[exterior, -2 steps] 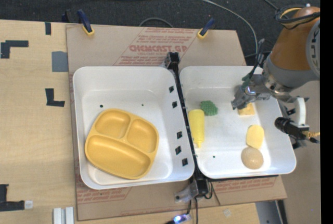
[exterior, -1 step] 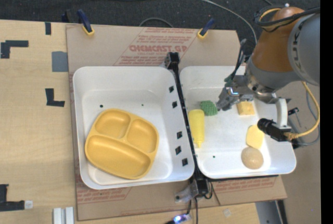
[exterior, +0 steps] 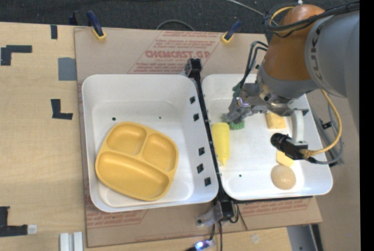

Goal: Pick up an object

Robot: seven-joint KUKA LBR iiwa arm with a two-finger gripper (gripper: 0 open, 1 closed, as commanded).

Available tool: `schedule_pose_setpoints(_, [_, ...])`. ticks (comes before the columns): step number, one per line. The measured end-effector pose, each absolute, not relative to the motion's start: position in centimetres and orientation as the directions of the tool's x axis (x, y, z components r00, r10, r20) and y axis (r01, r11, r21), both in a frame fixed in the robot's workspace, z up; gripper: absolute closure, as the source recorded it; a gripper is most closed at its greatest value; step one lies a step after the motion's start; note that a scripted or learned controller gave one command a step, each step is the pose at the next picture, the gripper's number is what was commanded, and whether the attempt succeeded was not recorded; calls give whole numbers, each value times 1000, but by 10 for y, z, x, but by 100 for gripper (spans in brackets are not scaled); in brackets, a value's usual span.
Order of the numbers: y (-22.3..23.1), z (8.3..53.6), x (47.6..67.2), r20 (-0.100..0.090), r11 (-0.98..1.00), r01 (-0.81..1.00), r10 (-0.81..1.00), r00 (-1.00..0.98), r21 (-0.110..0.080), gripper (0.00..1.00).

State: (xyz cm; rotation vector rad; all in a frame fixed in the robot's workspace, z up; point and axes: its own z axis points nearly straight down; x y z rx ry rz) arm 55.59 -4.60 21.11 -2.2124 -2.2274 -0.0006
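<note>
Beside bin divider: corn cob (exterior: 221, 141), long axis vertical.

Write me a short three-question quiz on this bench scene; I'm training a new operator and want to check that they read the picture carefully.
1. True or false: the yellow divided plate lies in the left bin.
2. Which thing lies nearest the claw? A) the tan round piece B) the yellow corn cob C) the yellow divided plate
3. Fill in: the corn cob lies along the ____ edge of the right bin, beside the divider.

Key: 1 true. 2 B. 3 left.
</note>
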Motion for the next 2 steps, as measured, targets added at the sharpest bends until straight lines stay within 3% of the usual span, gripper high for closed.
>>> schedule_pose_setpoints(2, [54, 216, 548, 2, 8, 1000, 1000, -8, -3, 100])
